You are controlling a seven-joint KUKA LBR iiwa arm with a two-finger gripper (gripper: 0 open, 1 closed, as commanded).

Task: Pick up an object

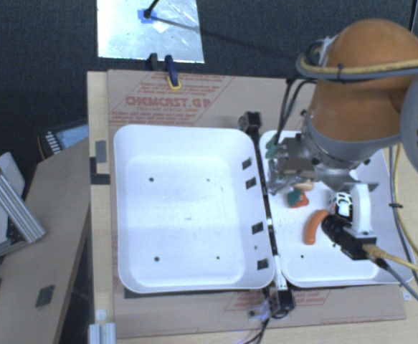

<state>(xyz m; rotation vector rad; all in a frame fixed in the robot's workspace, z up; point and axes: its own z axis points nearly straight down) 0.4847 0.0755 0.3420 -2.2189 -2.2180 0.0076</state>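
Hand (287, 174): low over the far left part of the right bin (305, 264), beneath the arm's grey wrist and orange band; whether it is open or closed cannot be told, and nothing can be seen gripped in it.
Arm (366, 70): reaches in from the right and covers much of the right bin's far half.
Orange sausage-shaped object (313, 226): lies on the right bin's floor, near the middle, curved, on the near side of the hand and apart from it.
Teal-and-orange object (297, 199): small, on the right bin's floor, just beside the hand on its near side and near the upper end of the orange sausage-shaped object; contact with the hand cannot be told.
Left bin (180, 206): white, shallow, side by side with the right bin, joined along a row of black clips (254, 183).
Cardboard sheet (194, 99): under both bins, printed in red.
Desk (65, 192): tan, carrying the cardboard sheet.
Blue clamp (171, 72): at the sheet's far edge.
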